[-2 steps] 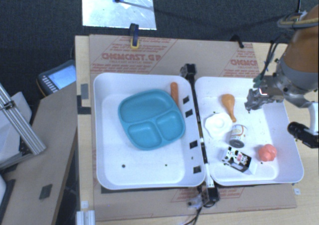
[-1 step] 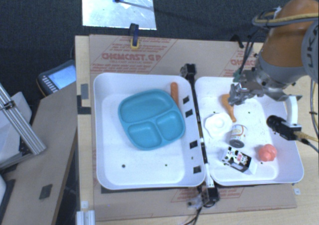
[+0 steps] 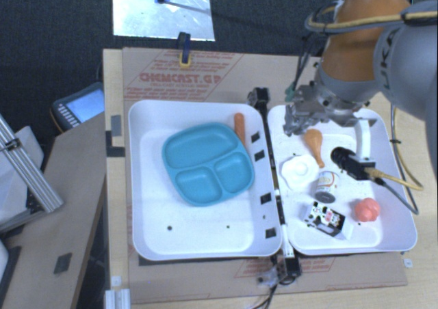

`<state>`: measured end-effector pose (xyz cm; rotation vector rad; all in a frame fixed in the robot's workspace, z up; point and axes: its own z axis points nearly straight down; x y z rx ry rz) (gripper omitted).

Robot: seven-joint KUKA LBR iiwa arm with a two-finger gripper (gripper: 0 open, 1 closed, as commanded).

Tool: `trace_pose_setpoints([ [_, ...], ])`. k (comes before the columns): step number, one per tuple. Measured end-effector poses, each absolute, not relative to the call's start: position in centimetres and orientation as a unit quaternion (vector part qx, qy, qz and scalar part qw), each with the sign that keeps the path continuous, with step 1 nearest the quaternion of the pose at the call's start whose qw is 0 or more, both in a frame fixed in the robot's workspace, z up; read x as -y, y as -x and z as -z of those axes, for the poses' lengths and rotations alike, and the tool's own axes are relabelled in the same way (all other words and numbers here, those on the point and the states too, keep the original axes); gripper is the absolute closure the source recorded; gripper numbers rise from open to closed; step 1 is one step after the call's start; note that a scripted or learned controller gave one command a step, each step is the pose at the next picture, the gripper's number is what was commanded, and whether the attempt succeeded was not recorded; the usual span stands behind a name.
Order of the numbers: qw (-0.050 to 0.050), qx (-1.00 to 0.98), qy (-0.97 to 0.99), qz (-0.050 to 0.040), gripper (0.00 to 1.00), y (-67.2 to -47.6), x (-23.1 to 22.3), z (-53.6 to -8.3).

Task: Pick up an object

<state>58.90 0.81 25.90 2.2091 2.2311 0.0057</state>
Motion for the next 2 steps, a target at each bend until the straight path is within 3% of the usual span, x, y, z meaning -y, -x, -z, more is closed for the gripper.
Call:
trace_pose_setpoints([
  [2,0.001,-0.71,-0.704,-0.0018,1.0,-64.7,-9.2,-24.1],
])
